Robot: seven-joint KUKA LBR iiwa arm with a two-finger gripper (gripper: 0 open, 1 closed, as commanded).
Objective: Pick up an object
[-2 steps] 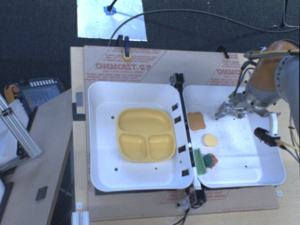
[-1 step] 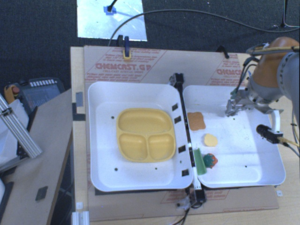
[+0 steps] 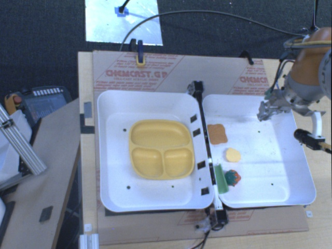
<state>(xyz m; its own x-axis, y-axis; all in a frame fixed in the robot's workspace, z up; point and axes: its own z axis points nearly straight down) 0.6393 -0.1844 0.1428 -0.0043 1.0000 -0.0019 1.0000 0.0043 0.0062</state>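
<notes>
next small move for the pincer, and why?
Probably move the pincer toward the yellow round piece. The pincer hangs at the right bin's far side; the piece lies apart from the brown slab, leaving room around it.

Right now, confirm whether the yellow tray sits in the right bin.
No, the yellow tray lies in the left bin.

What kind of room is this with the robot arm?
Probably a robot lab or workshop. A robot arm reaches over two white bins on a bench, cables run about, and toy food lies ready for picking.
</notes>
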